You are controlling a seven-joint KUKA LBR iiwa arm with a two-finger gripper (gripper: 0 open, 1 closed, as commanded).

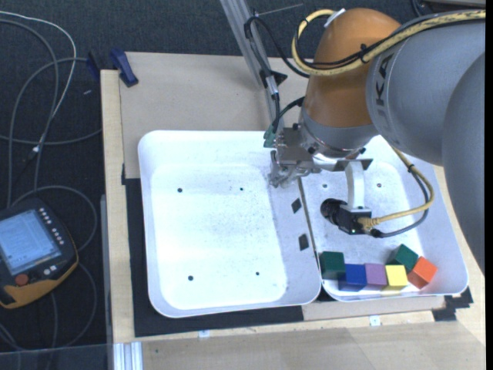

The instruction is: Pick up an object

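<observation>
The arm reaches in from the right, its orange band over the divide between the bins, wrist pointing down; the tool hangs at the inner edge of the left bin, and whether it is apart or together cannot be told. The blocks lie in a row along the near wall of the right bin, running left to right: dark green, blue, purple, yellow, orange, another green behind

Two bins side by side on bench. Row of blocks along right bin near edge. Arm above the divide; left bin beside.
</observation>
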